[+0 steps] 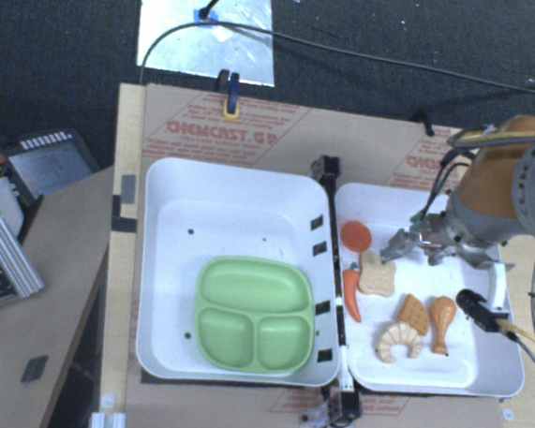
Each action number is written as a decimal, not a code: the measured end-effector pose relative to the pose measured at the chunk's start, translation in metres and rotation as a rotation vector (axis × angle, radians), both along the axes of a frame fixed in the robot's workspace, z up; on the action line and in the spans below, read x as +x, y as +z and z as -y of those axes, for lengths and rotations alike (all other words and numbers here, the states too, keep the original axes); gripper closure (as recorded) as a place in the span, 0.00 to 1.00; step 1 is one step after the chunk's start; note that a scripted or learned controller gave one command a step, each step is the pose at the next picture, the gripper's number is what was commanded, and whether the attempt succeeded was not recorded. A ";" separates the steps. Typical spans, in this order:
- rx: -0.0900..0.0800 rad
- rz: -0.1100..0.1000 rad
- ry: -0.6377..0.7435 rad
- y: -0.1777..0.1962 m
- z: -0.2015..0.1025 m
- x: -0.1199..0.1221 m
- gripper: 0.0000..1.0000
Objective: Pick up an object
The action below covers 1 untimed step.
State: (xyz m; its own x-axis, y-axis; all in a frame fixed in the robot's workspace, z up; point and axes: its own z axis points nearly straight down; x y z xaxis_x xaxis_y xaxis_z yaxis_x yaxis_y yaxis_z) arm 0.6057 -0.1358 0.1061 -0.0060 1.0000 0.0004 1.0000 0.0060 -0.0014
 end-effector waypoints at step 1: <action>-0.001 0.005 -0.003 -0.019 0.000 0.002 0.00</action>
State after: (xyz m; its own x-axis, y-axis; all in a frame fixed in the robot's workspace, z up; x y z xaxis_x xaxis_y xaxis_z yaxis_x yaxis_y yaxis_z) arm 0.6076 -0.1362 0.0871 -0.0031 1.0000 -0.0005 1.0000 0.0031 0.0031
